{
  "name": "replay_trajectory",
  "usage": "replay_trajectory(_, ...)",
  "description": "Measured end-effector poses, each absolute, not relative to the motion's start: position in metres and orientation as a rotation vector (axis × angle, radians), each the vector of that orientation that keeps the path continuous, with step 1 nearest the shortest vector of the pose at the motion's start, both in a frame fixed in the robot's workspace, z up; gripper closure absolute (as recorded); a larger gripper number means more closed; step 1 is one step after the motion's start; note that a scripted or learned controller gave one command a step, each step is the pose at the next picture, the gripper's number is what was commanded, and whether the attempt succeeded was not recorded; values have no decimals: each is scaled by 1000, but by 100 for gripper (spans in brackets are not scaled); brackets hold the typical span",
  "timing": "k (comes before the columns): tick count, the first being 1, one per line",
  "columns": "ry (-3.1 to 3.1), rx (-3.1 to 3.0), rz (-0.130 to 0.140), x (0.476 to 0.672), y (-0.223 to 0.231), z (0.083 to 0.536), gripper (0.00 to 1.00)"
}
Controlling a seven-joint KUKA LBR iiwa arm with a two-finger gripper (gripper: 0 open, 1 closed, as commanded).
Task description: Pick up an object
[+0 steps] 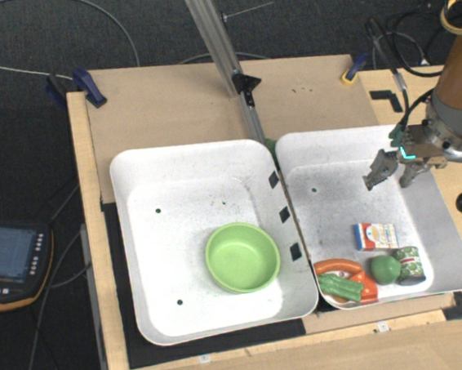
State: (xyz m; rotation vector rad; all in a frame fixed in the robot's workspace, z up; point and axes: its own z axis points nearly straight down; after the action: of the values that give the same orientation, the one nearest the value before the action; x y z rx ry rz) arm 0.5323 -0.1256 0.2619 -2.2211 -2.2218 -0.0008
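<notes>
Camera view: looks down at a slant on two white bins on the table (165, 105).
Gripper (395, 172): hangs over the upper part of the right bin (326, 149), near its right wall; its two fingers stand somewhat apart and nothing is between them.
Objects to pick: they lie together in the lower corner of the right bin, a small box (375, 235) in white, red and blue, a green ball (383, 269), a can (410, 265) with a green label, and an orange and green toy (344, 281).
Relation that matters: the box is the nearest thing, below the gripper in the picture and a little to its left; its long side runs left to right.
Left bin (131, 174): holds a green bowl (242, 257), well apart from the gripper.
Step, as I judge: no object is grasped yet.
</notes>
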Motion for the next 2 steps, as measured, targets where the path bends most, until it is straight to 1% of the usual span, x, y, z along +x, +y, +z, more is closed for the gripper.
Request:
replay_trajectory(1,-2222,-2221,-1,532,-126,262,0)
replay_trajectory(2,-2220,-2220,3,531,-128,220,0)
